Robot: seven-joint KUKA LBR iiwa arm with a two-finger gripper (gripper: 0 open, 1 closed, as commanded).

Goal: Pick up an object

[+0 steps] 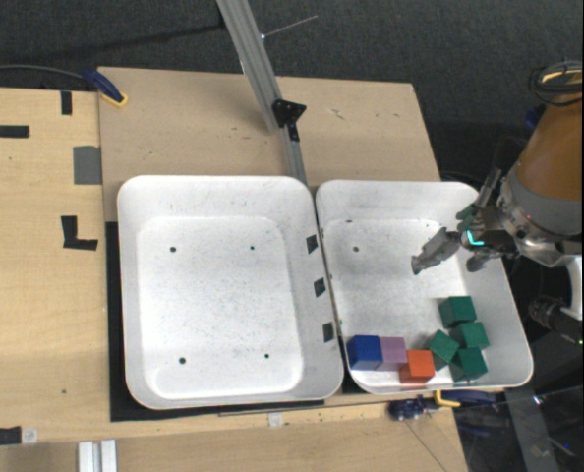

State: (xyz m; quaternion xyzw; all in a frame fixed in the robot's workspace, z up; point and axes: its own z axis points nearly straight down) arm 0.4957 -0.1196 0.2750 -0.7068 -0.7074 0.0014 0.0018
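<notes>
While the jaws [438, 254] hover apart over the right bin [390, 205], green blocks [462, 334] lie below, unlabelled.

Left bin [135, 264]: white moulded plastic, slight sheen, faintly speckled, smooth rounded rim.
Right bin [390, 205]: same white speckled plastic, same smooth rim.
Bench [194, 116]: pale wood board, matt, lightly scuffed towards its far edge; black matt tape marks [2, 138] on its left part.
Blocks in the near right corner of the right bin: blue block [365, 351], lilac block [393, 350], orange block [418, 365], green blocks [462, 334], all matt, plain-coloured, smooth-faced.
Rail [253, 47] over the bench's far edge: bare metal, brushed grey.
Gripper [438, 254]: dull grey metal-looking fingers.
Arm [557, 165]: orange band, smooth with soft gloss.
</notes>
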